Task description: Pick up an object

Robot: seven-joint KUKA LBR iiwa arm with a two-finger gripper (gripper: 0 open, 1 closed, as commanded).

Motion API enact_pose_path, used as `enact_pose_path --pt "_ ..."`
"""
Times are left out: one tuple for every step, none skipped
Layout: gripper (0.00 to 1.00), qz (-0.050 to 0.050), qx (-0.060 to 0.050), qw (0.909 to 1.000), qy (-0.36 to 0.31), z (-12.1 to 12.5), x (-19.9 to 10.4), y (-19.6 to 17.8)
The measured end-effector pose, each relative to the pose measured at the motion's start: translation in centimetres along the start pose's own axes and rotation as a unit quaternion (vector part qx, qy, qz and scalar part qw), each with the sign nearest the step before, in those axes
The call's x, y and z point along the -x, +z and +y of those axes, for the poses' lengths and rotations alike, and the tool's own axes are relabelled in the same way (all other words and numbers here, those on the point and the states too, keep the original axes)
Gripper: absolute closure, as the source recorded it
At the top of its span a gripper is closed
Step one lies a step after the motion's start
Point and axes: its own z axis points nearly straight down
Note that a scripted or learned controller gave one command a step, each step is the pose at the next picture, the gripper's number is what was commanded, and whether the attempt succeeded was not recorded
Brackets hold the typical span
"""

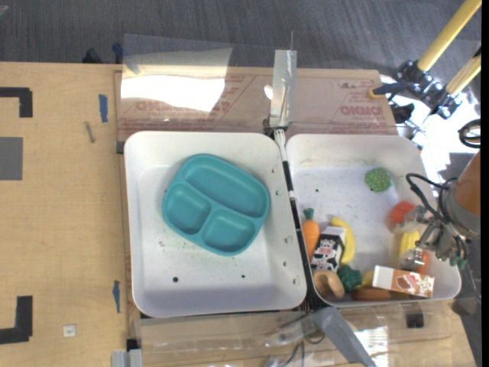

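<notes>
The right bin (344,163) holds several toy foods. A green broccoli (377,180) lies at the back, with a red-orange piece (400,212) and a yellow piece (408,243) near the right wall. An orange-and-white carton (403,281) lies at the front right. On the left side are a carrot (310,232), a banana (348,245) and a black-and-white carton (327,252). My gripper (429,243) hangs low at the bin's right side, just right of the yellow piece and above the orange-and-white carton. Its cables and body hide what lies beneath it.
The left bin (145,243) bears a teal divided plate (216,203). A green toy (351,278), a brown ring-shaped piece (330,284) and a brown sausage (373,293) crowd the right bin's front wall. A clear divider (283,90) stands behind the bins.
</notes>
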Motion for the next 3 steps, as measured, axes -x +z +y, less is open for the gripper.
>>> enact_pose_path --pt "0.0 -0.001 0.003 0.9997 -0.023 6.6 -2.4 0.0" --pt "0.0 0.006 -0.002 0.9968 -0.08 -0.1 -0.1 -14.7" --pt "0.0 0.01 0.0 0.9961 -0.087 -0.1 -0.6 -0.7"
